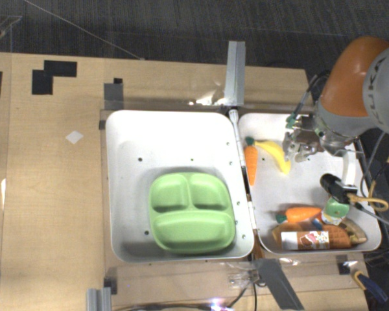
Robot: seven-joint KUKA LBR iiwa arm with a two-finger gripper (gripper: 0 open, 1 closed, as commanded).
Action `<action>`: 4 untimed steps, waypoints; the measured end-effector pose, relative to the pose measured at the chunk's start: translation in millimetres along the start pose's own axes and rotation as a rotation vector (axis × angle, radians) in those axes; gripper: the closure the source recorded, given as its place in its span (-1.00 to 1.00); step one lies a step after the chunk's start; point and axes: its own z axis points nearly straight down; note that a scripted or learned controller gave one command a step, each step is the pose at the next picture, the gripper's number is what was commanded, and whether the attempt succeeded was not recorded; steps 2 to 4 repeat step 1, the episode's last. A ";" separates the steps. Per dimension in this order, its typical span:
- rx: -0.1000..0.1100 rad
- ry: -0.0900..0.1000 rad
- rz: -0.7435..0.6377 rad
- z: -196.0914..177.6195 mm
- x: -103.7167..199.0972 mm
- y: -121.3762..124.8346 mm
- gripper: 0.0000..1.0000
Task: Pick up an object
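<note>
- Setting: pale wooden table (pixel 52 206) with dark carpet (pixel 149 18) beyond its far edge. Two white bins sit side by side on it.
- Left bin (pixel 126 173): holds one green divided tray (pixel 191 212) near its front, and nothing else that can be made out.
- Right bin (pixel 266 199): holds all the candidate objects.
  - A carrot (pixel 251 164) lies along the wall between the bins.
  - A banana (pixel 274 153) lies just beside the carrot, toward the far end.
  - A brown bottle (pixel 314 238) with a pale label lies along the front wall.
  - An orange item (pixel 303 214) lies just behind the bottle, and a small green item (pixel 337 208) sits to its right.
- Gripper (pixel 301 149): low over the far part of the right bin, just beside the banana's right end. The arm (pixel 360 76) comes in from the right.
- Progress: judged early to mid attempt. The gripper is positioned in the bin, but no object is seen lifted or caught. Every object appears to rest on the bin floor, so grasp and lift are both judged not yet done.
- Likely target: the banana, since it is the nearest, though this is only a guess.
- Unclear:
  - Whether the gripper is released or clenched cannot be told, because its tip is small and blurred against the white floor.
  - Contact with the banana cannot be confirmed either.
  - The front-right cluster overlaps, so item boundaries there are uncertain and the orange and green items cannot be identified.
  - The arm's upper part is cut off by the frame.
</note>
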 end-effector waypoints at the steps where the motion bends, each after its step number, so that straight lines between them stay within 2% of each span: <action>1: -0.002 0.000 -0.257 -52.7 28.0 46.3 1.00; 4: -0.002 0.000 -0.257 -52.7 28.0 46.3 1.00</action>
